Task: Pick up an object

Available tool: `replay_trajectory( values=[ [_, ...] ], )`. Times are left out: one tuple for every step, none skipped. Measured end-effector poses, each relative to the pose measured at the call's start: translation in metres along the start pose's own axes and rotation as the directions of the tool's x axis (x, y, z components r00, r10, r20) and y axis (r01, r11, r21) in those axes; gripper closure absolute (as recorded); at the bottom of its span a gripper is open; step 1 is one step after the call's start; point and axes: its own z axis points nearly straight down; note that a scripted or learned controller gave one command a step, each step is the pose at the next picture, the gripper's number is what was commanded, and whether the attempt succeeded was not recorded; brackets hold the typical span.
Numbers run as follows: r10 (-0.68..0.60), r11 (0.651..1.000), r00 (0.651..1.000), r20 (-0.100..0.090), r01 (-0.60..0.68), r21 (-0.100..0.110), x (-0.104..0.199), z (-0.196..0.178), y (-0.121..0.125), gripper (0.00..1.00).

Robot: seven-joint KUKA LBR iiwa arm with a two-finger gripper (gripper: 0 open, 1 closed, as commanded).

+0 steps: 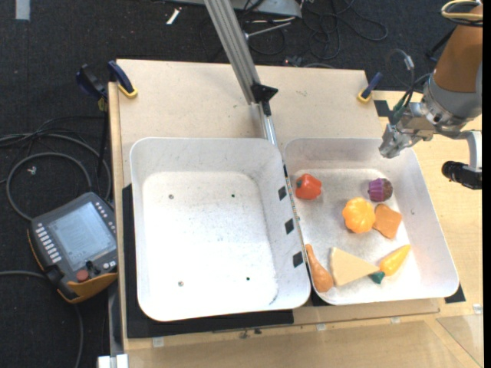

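Camera view: small purple toy (pixel 380 189) in right bin (pixel 437 228).

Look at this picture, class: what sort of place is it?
Probably a robot test lab: an arm reaches over two white bins, a control pad lies on the floor, cables trail around.

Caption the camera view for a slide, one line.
Gripper poised over the right bin's far rim, above toy foods including a purple piece and yellow pepper.
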Motion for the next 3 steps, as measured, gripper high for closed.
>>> replay_trajectory(
  values=[
    [-0.002,1.000,1.000,0.000,0.002,0.000,0.000,-0.042,0.002,1.00],
    [-0.007,1.000,1.000,-0.004,0.007,0.007,0.044,-0.049,-0.009,1.00],
    [-0.007,1.000,1.000,-0.004,0.007,0.009,0.089,-0.043,-0.030,1.00]
  ],
)
